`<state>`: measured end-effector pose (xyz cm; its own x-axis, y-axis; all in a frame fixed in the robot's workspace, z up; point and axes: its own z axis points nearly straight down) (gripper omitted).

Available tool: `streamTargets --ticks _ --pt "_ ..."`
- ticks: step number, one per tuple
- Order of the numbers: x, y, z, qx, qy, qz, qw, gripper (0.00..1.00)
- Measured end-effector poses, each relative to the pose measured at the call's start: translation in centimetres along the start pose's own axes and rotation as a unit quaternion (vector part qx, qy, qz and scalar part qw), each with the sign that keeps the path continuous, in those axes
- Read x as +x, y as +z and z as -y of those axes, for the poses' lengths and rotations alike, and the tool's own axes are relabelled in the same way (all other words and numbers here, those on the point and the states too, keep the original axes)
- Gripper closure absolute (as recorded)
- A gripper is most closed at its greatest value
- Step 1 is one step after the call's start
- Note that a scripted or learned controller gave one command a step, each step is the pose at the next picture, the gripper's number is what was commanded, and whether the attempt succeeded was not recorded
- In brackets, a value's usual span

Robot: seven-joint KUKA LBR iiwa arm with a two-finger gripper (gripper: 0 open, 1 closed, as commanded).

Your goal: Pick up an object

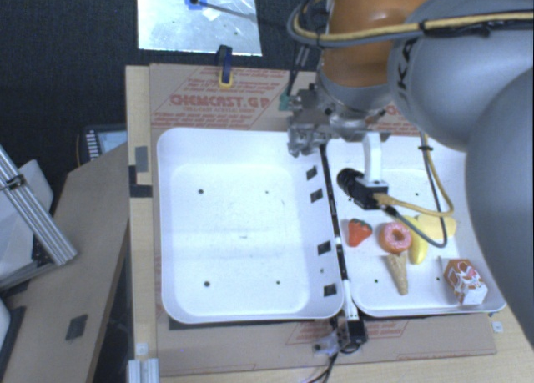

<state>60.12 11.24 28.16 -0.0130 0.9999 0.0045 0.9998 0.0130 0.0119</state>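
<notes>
While the big grey arm [467,64] with its orange band [371,6] leans in over the back of the bins, the hand [310,141] sits right above the black divider strip [329,214] where the two shallow white bins meet, up near their far edge. Honestly can't tell if the hand is open or closed from this angle, it's just a dark metal lump under the wrist, and I can't see anything in it.

All the stuff is in the right white bin [417,304]. Using the divider strip as the landmark: a small red strawberry-shaped toy [359,232] lies just beside it, about halfway down. Next out from the strip is a pink-frosted toy donut [395,238], then a yellow banana-like piece [427,231] touching or nearly touching the donut. A tan ice-cream-cone toy [398,273] lies just below the donut, and a little white-and-brown cake-like block [465,281] sits farthest from the strip, in the near corner. A black cylindrical fitting [359,189] hangs close to the strip, above the strawberry.

The left white bin [167,206] lies on the other side of the strip, both on a cardboard-covered worktop [209,98].
</notes>
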Motion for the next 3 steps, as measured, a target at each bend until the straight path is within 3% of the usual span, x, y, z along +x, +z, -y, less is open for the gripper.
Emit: streamTargets --ticks 1,2,3 --pt "-5.4 -6.7 -5.5 -0.001 0.008 0.003 1.0 1.0" --pt "-5.1 -7.3 -5.3 0.003 0.003 0.003 1.0 1.0" --pt "-11.7 4.8 -3.5 0.011 0.009 0.004 0.9999 1.0"
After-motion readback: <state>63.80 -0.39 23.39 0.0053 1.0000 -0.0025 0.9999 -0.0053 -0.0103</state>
